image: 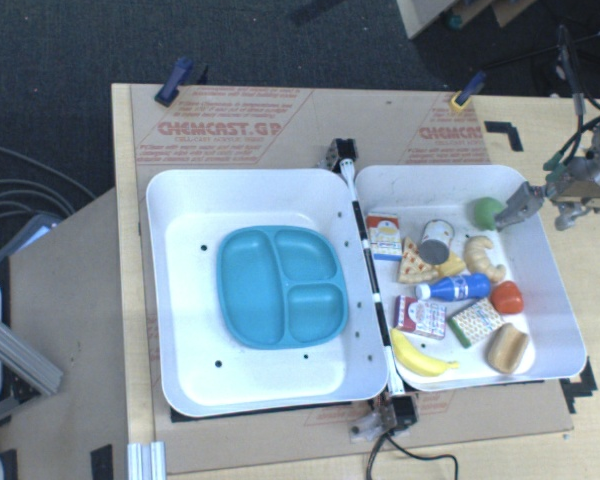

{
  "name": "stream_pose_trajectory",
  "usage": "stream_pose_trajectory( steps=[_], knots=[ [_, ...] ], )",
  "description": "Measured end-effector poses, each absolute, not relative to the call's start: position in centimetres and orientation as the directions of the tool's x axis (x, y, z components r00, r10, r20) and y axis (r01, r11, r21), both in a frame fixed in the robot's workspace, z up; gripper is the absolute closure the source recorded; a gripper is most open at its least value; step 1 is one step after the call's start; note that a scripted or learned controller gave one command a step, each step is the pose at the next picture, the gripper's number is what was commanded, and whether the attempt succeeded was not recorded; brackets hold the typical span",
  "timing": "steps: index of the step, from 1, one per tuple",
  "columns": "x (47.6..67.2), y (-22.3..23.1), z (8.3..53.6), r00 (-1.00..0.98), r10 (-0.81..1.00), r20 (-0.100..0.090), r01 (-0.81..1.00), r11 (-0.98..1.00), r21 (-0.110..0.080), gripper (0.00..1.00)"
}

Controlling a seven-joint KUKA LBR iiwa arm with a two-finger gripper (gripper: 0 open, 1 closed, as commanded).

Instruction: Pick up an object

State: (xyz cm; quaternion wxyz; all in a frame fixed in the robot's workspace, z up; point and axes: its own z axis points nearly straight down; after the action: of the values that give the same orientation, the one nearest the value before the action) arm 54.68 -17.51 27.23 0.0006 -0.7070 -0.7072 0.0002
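The end effector [525, 206] hangs over the far right side of the right bin [560, 298], just beside the green ball [487, 211], and from where I stand I cannot tell how it is set. Nothing looks lifted yet; I'd say it is lining up on a target. All the pickable things are crowded in that bin: a small carton [383, 236] near the divider, a pizza slice [414, 264], a can [436, 240], a blue bottle [454, 289] lying flat, a tomato [506, 297], a banana [421, 356] and a bread roll [507, 348] by the near edge. They lie tumbled together, presumably dumped in as a pile. The left bin [180, 208] holds a blue divided plate [280, 286], flat in its middle, well apart from the action. Both bins sit on the worktop [130, 268].
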Motion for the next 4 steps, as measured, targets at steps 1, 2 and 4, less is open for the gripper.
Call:
stream_pose_trajectory(
  steps=[1,2,4],
  knots=[
    [54.6,-14.0,10.1,0.0,1.0,0.001,1.0,0.0,-0.003,0.0],
    [62.4,-12.3,8.5,-0.001,1.0,0.0,1.0,0.001,0.0,0.0],
    [62.4,-12.3,9.5,-0.001,1.0,0.0,1.0,0.001,0.002,0.0]
  ],
)
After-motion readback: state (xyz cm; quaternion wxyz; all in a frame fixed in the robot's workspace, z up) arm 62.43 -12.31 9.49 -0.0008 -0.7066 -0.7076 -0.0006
